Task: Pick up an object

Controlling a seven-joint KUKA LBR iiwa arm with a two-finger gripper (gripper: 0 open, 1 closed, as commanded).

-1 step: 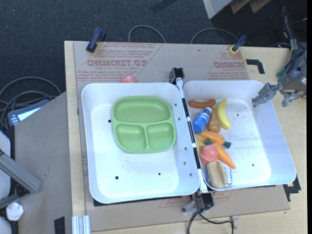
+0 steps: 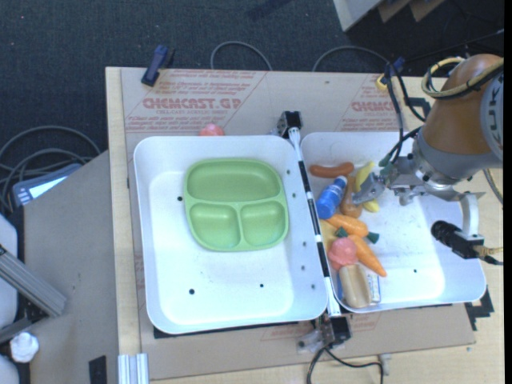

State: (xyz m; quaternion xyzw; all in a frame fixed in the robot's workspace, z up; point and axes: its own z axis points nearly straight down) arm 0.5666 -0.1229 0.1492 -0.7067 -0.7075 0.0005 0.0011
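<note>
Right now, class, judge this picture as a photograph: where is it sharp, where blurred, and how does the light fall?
Camera view: even, soft overhead light; the green tray and left bin are sharp with faint shadows; the gripper over the toys in the right bin looks slightly soft; the bin floors are bright, close to washed out.

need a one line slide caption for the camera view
KUKA arm's claw lowered over the toy food pile in the right bin, near a yellow banana and blue bottle; green divided tray sits in the left bin.
</note>
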